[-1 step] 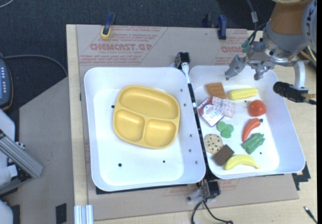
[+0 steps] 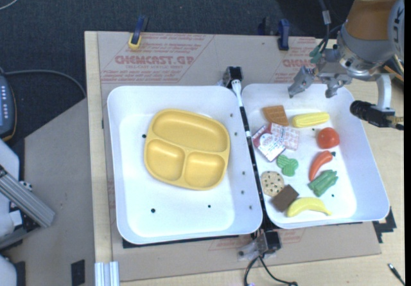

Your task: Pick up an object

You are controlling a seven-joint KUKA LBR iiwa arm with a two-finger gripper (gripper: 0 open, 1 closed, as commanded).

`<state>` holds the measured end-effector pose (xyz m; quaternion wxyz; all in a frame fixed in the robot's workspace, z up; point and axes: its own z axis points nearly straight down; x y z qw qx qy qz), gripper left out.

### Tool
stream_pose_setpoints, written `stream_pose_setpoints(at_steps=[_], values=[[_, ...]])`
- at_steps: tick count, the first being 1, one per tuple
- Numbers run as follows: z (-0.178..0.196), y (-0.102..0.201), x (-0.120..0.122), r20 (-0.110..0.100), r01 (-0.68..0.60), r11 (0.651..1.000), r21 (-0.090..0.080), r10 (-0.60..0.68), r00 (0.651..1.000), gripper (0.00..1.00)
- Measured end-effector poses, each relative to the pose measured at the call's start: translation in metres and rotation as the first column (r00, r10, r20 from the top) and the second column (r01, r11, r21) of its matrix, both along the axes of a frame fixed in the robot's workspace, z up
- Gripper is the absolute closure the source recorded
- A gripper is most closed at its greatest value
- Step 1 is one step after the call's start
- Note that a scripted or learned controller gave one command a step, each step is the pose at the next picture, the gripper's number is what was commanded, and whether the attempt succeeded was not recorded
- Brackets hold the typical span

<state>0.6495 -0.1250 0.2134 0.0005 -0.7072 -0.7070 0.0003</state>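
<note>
The gripper (image 2: 316,84) hangs over the far rim of the right bin (image 2: 372,169), its two grey fingers spread wide with nothing between them, carried on the grey arm (image 2: 372,15) with its orange band. No object is yet chosen, so the step in hand is judged to be the approach. Nearest the gripper lie a tan cracker (image 2: 275,114) and a yellow corn cob (image 2: 311,120), with a red tomato (image 2: 328,137) just beyond. The corn cob lies apart from its neighbours and looks the easier target: the fingers would do well to straddle its short axis and descend vertically, closing only when low beside it. The flat cracker offers little height to pinch. Further out the bin holds a pair of red-and-white packets (image 2: 276,141), a green broccoli piece (image 2: 288,164), a red chili (image 2: 320,164), a green pod (image 2: 323,182), a cookie (image 2: 271,182), a brown block (image 2: 285,197) and a banana (image 2: 307,207), several touching or close-packed, which raises the risk of a double contact. The left bin (image 2: 128,207) bears a yellow compartment tray (image 2: 187,148). On the table (image 2: 96,85) the brown board shows red print reading "CHEMCAST GP"; the packets' print is too small to read.
</note>
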Motion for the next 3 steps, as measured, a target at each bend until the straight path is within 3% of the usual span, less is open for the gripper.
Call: stream_pose_setpoints(at_steps=[3], values=[[-0.131,0.017,0.003,-0.004,-0.001,1.000,0.001,0.001,1.000,0.00]])
